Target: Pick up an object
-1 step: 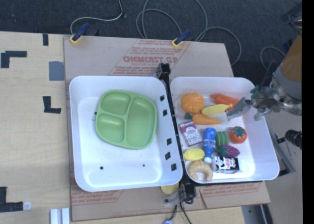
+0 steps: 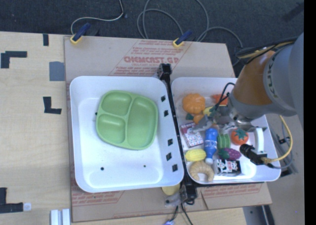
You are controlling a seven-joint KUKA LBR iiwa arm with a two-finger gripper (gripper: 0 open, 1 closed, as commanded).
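— Looking down on the right bin (image 2: 264,173), where does the pincer (image 2: 228,120) sit?

— At the arm's (image 2: 269,83) end, low over the toys near the middle of that bin. The wrist and its dark fittings cover the tip, so I cannot tell how wide it stands or whether anything is in it.

— Which toy is the likeliest target?

— My guess is the blue bottle (image 2: 211,142). It lies just beside the pincer, toward seven o'clock from it. Its long axis runs close to twelve-to-six, leaning a little, with the white cap (image 2: 210,159) at the six o'clock end.

— What crowds it?

— A green piece (image 2: 223,141) touches it at three o'clock, a pink card (image 2: 191,136) lies at nine o'clock, and a yellow lemon-like toy (image 2: 195,155) sits at about seven. The croissant (image 2: 202,170) is beyond the cap at six. An orange pumpkin (image 2: 193,103) lies at eleven o'clock, apart from it.

— So the move turns on what?

— On a short shift toward seven o'clock, then closing across the bottle's narrow width, from nine and three. The green piece leaves little room on the three o'clock side.

— And the left bin (image 2: 81,135)?

— It bears a green divided plate (image 2: 127,120), well apart at nine o'clock.
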